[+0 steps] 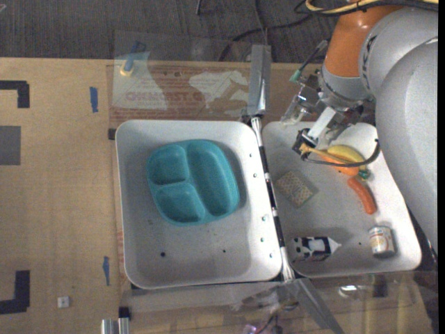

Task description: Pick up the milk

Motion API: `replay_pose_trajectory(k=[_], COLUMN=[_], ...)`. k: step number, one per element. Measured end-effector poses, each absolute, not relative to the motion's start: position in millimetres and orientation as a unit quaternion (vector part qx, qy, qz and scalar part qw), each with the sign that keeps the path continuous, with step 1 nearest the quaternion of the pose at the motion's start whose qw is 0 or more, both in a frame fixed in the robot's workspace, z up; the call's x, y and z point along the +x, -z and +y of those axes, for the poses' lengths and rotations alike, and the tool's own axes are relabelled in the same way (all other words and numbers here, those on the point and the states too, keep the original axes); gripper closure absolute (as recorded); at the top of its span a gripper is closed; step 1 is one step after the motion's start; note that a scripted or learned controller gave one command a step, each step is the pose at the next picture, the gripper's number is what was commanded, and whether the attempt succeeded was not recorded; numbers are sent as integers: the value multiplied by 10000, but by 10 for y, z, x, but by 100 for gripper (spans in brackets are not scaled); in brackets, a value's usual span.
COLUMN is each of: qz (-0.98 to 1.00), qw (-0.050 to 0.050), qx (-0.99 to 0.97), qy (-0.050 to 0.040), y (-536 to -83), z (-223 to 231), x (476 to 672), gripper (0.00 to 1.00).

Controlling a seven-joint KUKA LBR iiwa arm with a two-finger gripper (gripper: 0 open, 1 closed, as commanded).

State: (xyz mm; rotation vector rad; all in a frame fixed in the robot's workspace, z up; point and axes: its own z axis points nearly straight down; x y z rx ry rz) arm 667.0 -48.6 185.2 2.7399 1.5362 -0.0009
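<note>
Arm [410, 82]: grey, bulking largest in the view. It comes in over the right bin's right side, and its orange band sits above that bin's far right corner.
Gripper [304, 117]: hangs over the right bin's far left part, close to the far wall. Whether it is spread or closed cannot be told from this angle, and nothing is seen in its grasp.
Right bin [334, 214]: shallow and white, holding five loose things.
Milk [314, 248]: a small black-and-white carton lying on its side in the right bin's near left corner, just beside the near wall. It is well apart from the gripper.
Can [380, 241]: small, pale, with a red-brown label, in the right bin's near right corner.
Carrot [362, 195]: orange, slanted, at the right bin's right side, about midway along it.
Banana [345, 154]: yellow, in the right bin's far half, just below the wrist.
Pad [295, 187]: a tan, finely checked square lying flat in the right bin's left half, between the gripper and the milk.
Left bin [122, 186]: white, set against the right bin's left wall.
Plate [193, 181]: teal with three compartments, in the left bin, across the right bin's left wall.
</note>
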Motion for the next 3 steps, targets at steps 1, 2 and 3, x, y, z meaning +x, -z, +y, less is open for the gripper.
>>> replay_pose_trajectory(k=[1,2,3], qz=[5180,5668,5488], qw=[-10,6,4], qx=[8554,8238,8360], qy=[7,-2,-1], y=[-1804,-2341,-3276], z=[-964,-390,-48], x=[5595,6433,5826], gripper=[0,0,0])
